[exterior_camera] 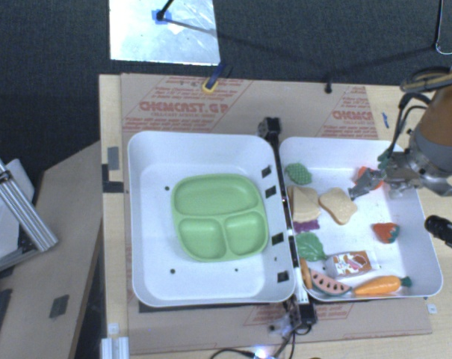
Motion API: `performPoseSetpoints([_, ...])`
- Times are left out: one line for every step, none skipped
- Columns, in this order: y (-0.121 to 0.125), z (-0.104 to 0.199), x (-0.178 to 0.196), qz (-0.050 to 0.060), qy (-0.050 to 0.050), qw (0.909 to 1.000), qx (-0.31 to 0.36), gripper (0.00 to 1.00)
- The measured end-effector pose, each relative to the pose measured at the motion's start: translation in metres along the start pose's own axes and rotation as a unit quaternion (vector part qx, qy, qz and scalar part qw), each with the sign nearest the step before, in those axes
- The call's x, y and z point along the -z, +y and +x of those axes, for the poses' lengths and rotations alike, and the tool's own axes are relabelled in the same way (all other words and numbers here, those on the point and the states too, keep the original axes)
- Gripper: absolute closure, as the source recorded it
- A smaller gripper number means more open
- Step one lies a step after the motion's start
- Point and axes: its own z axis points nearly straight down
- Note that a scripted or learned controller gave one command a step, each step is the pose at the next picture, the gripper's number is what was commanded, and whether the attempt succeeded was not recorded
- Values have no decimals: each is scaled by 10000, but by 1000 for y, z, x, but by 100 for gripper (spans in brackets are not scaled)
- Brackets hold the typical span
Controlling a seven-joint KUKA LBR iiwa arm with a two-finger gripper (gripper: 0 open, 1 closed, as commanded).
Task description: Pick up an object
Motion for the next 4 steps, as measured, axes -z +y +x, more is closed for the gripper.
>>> performPoseSetpoints([3, 0, 7, -61, -10, 10000, 14, 0])
performPoseSetpoints([-1, 4, -55, -39, -5, 10000, 5, 0])
performPoseSetpoints([-2, 3, -96, -46, -6, 10000, 4, 0])
performPoseSetpoints([-1, 3, -121, -54, -9, 10000, 6, 0])
